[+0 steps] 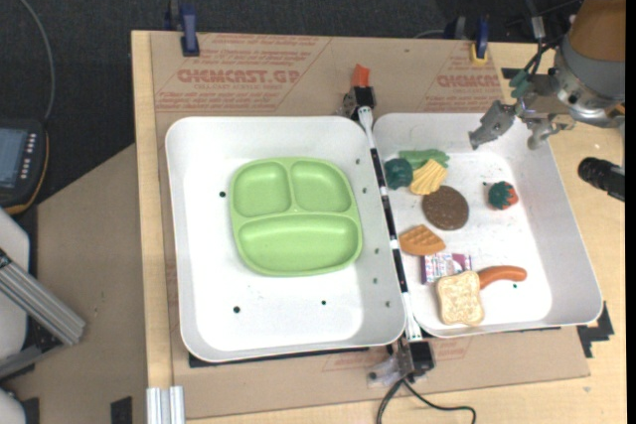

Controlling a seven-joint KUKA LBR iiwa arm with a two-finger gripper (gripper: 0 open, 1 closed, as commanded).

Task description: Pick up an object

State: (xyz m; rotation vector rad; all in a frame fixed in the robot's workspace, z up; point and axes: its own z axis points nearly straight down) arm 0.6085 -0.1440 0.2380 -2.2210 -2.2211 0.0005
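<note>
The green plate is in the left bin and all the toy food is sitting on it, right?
Not quite. The green plate is in the left bin, but the toy food, like the toast and sausage, lies in the right bin, not on the plate. The camera view shows this.

The arm is seen at the upper right, its orange band above the grey wrist. The hand (pixel 517 126) is carried low and tilted, with its two fingers spread apart, one finger (pixel 490 129) reaching left, the other pointing down. Nothing is held between them.
</note>
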